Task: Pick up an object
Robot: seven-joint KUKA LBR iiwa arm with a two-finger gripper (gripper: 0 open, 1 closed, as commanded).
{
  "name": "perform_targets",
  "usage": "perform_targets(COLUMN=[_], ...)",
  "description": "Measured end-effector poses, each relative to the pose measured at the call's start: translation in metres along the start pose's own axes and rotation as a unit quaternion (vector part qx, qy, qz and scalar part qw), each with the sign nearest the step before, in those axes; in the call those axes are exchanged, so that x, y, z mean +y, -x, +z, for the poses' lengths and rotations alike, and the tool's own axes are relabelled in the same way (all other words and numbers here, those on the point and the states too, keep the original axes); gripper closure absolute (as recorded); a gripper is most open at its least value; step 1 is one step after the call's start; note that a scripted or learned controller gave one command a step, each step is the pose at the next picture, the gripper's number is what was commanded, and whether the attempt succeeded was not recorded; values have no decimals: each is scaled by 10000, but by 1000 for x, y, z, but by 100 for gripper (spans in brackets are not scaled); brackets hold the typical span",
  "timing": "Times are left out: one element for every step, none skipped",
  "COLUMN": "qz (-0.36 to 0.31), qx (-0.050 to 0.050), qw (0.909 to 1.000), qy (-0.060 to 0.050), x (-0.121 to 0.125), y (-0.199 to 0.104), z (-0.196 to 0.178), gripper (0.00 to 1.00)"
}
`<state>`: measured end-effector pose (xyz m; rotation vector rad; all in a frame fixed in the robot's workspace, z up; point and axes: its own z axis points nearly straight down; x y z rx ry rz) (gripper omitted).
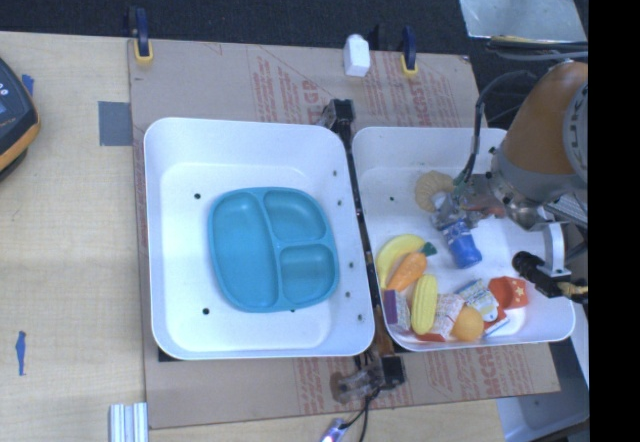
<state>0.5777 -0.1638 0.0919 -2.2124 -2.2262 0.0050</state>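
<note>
The right bin (388,162) holds a pile of toy food. My gripper (452,218) is low over the middle of this bin, its tip right above a small blue cylinder (464,250) and touching or nearly touching its upper end. A tan round cookie (431,190) lies just behind the gripper. Toward the bin's front lie a yellow banana (399,249), an orange carrot (407,271), a corn cob (425,304), a red piece (510,291) and an orange ball (467,326). The arm's orange band (548,125) rises at the right.
The left bin (170,230) holds a blue divided plate (275,248). A black clip (340,113) sits where the bins meet at the back. A black cable part (540,275) hangs over the right bin's right rim.
</note>
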Motion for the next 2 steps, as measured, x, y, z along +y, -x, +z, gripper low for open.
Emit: perform_targets(qz=[6,7], qx=[4,5], qw=[10000,10000], qy=[9,6], x=[-2,-15], y=[-57,-125], z=[-84,-137], gripper=[100,100])
